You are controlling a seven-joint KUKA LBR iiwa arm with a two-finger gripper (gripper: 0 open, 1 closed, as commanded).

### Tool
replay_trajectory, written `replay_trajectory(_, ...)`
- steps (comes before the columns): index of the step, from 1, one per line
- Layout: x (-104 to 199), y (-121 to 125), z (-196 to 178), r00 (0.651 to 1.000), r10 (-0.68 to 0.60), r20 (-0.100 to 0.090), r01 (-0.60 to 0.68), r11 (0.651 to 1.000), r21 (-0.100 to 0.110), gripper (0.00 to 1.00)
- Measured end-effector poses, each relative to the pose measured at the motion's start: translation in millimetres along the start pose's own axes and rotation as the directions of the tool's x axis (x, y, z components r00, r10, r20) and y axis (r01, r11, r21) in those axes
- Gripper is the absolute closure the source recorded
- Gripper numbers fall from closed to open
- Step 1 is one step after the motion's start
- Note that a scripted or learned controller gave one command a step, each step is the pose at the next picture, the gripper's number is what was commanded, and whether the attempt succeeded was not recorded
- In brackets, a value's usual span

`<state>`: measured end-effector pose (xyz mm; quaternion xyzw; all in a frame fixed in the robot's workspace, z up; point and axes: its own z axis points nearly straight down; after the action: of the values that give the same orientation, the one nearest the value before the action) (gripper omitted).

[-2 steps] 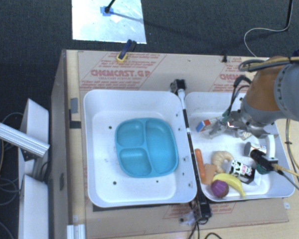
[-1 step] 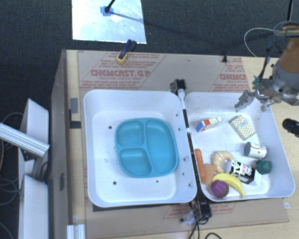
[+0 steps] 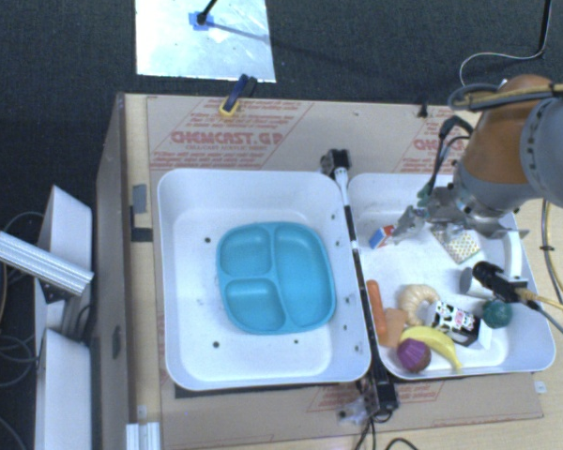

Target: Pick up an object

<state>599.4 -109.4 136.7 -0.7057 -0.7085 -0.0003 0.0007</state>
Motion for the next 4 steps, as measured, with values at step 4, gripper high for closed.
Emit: replay_trajectory(4,-97,20,-62,1.0,0.0,0.004,0.0,1.0,-0.007,0.0)
